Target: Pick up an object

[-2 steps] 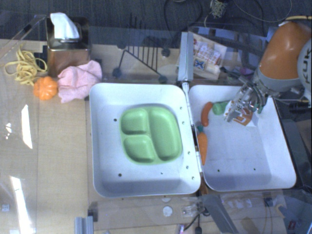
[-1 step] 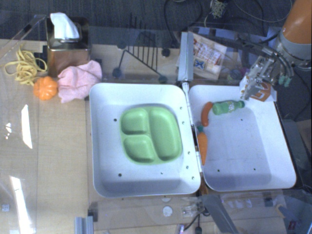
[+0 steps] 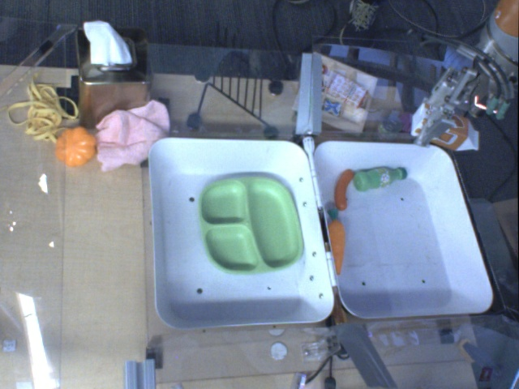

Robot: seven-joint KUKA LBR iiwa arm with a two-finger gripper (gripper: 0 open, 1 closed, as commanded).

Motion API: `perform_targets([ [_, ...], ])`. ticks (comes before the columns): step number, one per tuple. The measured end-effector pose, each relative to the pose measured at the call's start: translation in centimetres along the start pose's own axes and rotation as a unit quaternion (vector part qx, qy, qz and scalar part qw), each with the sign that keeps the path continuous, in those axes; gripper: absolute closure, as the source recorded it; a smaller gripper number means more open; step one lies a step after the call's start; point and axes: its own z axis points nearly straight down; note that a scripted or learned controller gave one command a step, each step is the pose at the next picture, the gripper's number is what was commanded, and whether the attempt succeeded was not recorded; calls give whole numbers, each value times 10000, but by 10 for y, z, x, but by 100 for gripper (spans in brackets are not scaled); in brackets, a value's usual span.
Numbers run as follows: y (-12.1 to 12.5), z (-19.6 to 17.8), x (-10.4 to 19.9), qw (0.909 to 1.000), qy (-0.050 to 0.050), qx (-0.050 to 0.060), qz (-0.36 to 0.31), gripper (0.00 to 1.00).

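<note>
— Camera view had my gripper up past the right bin's far corner; whether it held anything, I couldn't tell.

— And the targets?

— Green bottle and two carrots hugged the bin's left wall, awkward for approach.
</note>
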Motion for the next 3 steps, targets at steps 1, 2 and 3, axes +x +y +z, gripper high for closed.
perform_targets([
  [1, 0, 0, 0, 10000, 2, 0, 3, 0],
  [2, 8, 136, 36, 9999, 45, 8, -109, 0],
  [3, -55, 210, 105, 9915, 50, 6, -1298, 0],
])
